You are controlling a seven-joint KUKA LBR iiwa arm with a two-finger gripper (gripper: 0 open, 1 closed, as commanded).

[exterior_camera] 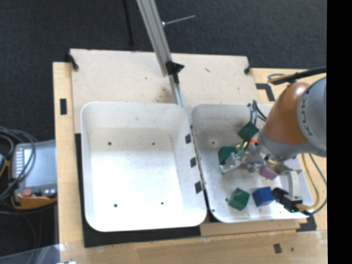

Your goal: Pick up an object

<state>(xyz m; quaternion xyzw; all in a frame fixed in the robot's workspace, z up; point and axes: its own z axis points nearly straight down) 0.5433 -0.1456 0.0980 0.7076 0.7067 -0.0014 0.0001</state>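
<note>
So the arm (291, 114) is reaching in from the right and sits over the right bin (220, 110), with the gripper (234, 163) down low around the middle of it, pointing left-ish. Honestly can't tell if the jaws are spread or closed from this angle, it's all just a silvery clump. There's a green block (225, 154) right up against the tip of the gripper, on its upper left side, but I can't say whether it's actually gripped. Another one, the top green block (248, 131), is further back next to the wrist. Toward the front of the bin, the bottom green block (238, 198) and a blue block (262, 196) sit just beside each other. A little purple piece (268, 172) peeks out under the wrist. The left bin (132, 147) is beside it on the bench (137, 70).
</note>
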